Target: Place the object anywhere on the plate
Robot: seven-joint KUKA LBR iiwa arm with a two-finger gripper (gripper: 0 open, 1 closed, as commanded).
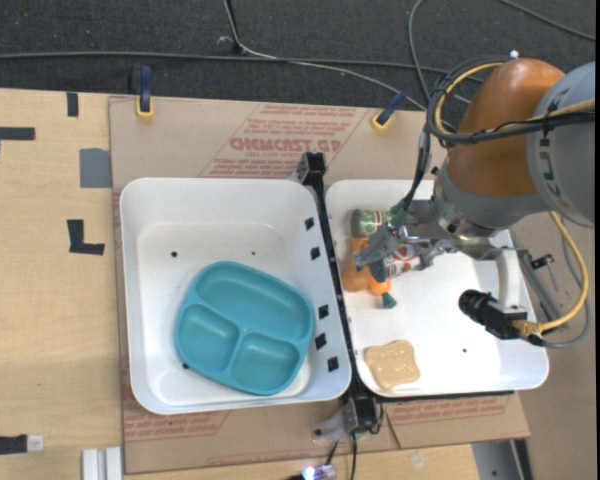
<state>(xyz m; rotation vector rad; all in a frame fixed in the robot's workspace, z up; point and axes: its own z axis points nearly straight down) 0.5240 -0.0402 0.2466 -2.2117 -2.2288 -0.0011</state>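
Observation:
A teal divided plate [244,326] lies in the left white bin [145,208]. In the right bin [500,368], several small items are clustered against the left wall: a green-topped can [368,220], an orange piece [356,274] and a small carrot-like piece [382,292]. A slice of toast [392,364] lies apart, near the front edge. My gripper [394,250] hangs low over the cluster, just right of the orange piece, and partly covers a red-and-white item [408,262]. Whether anything is in its grasp is hidden.
The grey arm with its orange band [500,118] reaches in over the right bin's back right. A black connector with a yellow cable [488,314] hangs over that bin's right side. A black divider [326,268] runs between the bins. Cables cross the dark floor behind.

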